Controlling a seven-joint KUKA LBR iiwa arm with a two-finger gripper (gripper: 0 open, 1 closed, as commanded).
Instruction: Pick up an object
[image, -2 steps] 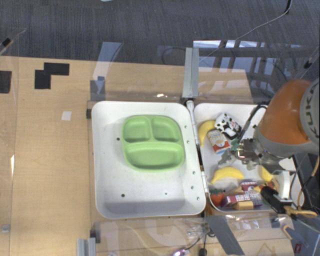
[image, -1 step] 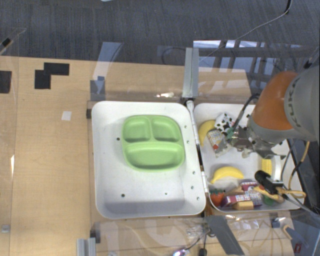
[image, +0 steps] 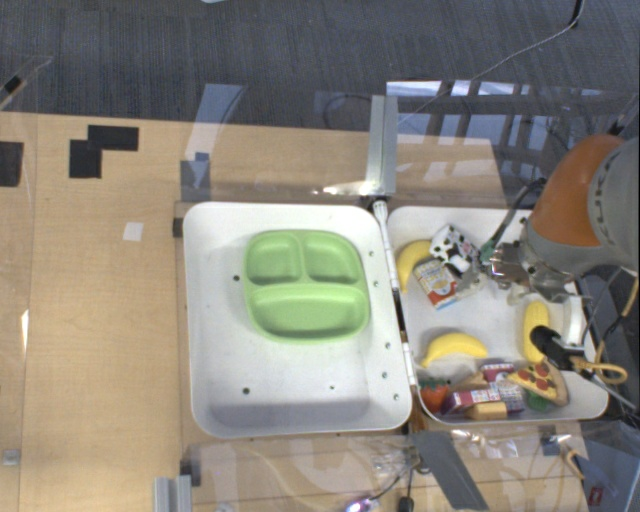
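Observation:
The right bin (image: 490, 318) holds several small items. A black-and-white cow toy (image: 453, 245) lies near its back, with a small red and white carton (image: 437, 282) just in front of it and a yellow piece (image: 412, 262) at the left wall. A yellow fruit (image: 455, 349) lies lower down. My gripper (image: 500, 264) hangs low over the bin's right half, just right of the cow toy and carton. I see nothing held in it.
A green divided plate (image: 305, 283) lies in the left bin (image: 220, 380). A banana (image: 536, 326), a toy pizza slice (image: 541, 382) and a dark wrapped bar (image: 484, 401) crowd the right bin's front right corner. The grey arm with its orange band (image: 578, 195) covers the bin's right side.

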